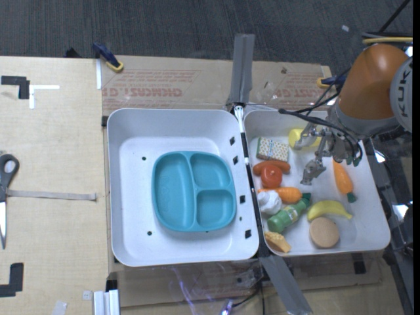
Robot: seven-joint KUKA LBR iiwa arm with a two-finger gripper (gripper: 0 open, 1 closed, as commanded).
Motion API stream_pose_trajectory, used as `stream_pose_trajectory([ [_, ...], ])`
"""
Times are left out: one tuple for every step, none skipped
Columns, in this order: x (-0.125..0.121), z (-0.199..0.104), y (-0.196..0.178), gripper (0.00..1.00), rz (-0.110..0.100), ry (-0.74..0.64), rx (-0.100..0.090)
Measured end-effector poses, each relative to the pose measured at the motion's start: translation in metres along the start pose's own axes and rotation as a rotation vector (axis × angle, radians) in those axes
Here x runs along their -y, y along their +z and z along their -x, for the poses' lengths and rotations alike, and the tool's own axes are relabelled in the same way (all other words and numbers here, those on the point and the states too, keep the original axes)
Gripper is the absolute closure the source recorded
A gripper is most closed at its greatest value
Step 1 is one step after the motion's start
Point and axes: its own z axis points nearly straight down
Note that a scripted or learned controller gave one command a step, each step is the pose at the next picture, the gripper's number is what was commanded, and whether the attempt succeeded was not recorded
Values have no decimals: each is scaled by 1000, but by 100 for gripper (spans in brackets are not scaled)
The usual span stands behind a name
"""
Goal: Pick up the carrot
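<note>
My right bin (374, 238) is crowded: the carrot (342, 177) lies by the far-right wall, with a banana (330, 209) and a round bun (324, 232) just below it. The gripper (314, 169) hangs over bare floor mid-bin. I think there's a gap left of the carrot. The left bin (125, 195) has open floor around its blue tray (194, 191).
</note>
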Motion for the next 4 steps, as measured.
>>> stream_pose_trajectory([
  [-44,-68,17,0,1,82,-10],
  [49,-53,16,0,1,-106,-6],
  [49,-51,6,100,-1,-108,-1],
  [49,-51,6,0,0,-109,-1],
])
